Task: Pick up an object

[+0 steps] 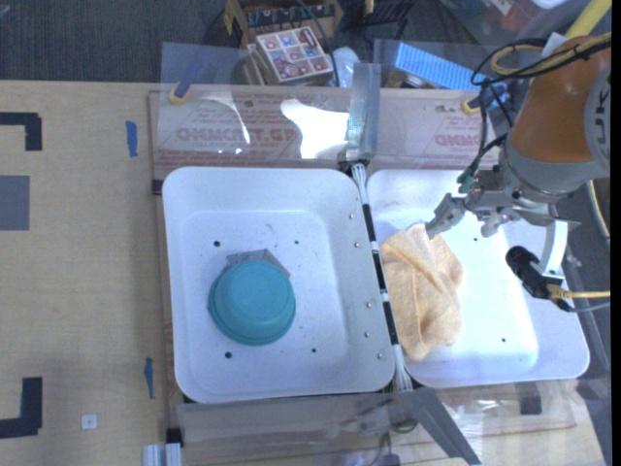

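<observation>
A crumpled yellow cloth lies in the right bin, against its left wall. An upturned teal bowl sits in the left bin, partly on a grey scrap. My gripper hangs over the right bin, just above and to the right of the cloth's upper edge. Its two fingers are spread open with nothing between them. The left fingertip is close to the cloth's top corner.
A raised divider separates the two bins. A clear plastic wall stands behind them. A black part with a yellow cable hangs from the wrist over the right bin. Boxes and clutter lie beyond the bench at the back.
</observation>
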